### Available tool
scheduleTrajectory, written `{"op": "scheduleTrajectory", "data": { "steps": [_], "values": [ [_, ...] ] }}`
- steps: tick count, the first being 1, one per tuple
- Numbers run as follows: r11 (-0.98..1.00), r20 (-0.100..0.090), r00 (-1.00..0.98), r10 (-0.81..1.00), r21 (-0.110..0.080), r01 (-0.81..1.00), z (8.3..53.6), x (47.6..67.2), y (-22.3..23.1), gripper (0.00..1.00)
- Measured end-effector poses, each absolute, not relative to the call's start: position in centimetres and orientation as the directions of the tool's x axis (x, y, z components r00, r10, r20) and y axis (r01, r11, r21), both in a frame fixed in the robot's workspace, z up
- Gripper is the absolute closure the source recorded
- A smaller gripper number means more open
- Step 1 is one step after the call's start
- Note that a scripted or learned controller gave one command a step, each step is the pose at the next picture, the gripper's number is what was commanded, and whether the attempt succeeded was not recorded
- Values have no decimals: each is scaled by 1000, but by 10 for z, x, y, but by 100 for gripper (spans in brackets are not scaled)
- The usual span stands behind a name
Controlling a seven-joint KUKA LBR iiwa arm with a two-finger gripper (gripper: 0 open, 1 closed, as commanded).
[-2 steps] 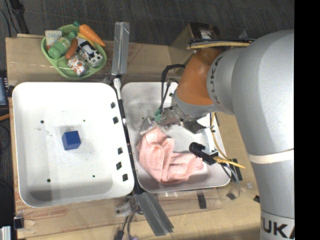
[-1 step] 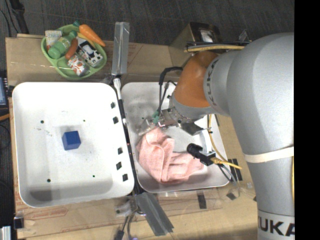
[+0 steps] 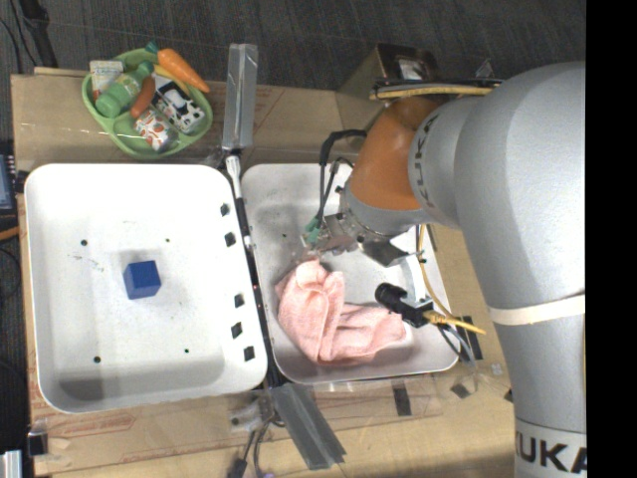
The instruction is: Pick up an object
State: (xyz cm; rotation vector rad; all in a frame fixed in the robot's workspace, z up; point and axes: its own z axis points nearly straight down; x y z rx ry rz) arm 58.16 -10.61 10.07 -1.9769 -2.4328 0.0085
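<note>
Though low in the right bin (image 3: 277, 202), gripper (image 3: 320, 235): at the top edge of the cloth (image 3: 328, 317), touching or barely apart; cannot tell which.
Grip state: cannot tell, masked by the wrist from this angle.
Cloth: pink, crumpled, lying on the floor of the right bin toward its near side; not raised.
Cube (image 3: 142, 278): blue, alone in the left bin (image 3: 119, 207), well apart from the gripper.
Bowl (image 3: 144, 108): green, full of toy food, on the bench (image 3: 289, 108) beyond the left bin, outside both bins.
Likely target: cloth, judged by nearness alone.
Done, by judgement: the reach into the bin and the placing of the gripper at the cloth's edge.
Left to do: a firm hold on a fold, then a lift clear of the bin floor.
Held so far: nothing to be seen; cloth flat, no part hanging.
Progress overall: early to middle, with the decisive part not yet shown.
Caution: soft, loose fabric, apt to slip from a shallow pinch.
</note>
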Motion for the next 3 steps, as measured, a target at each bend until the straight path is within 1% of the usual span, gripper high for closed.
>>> {"op": "scheduleTrajectory", "data": {
  "steps": [1, 2, 3],
  "values": [
    [300, 1, -300, 954, -1, 954, 192, 621, -59, 100],
    [313, -1, -313, 950, -1, 950, 275, 657, -39, 100],
    [339, 2, -339, 941, -4, 941, 252, 652, -115, 100]
  ]
}}
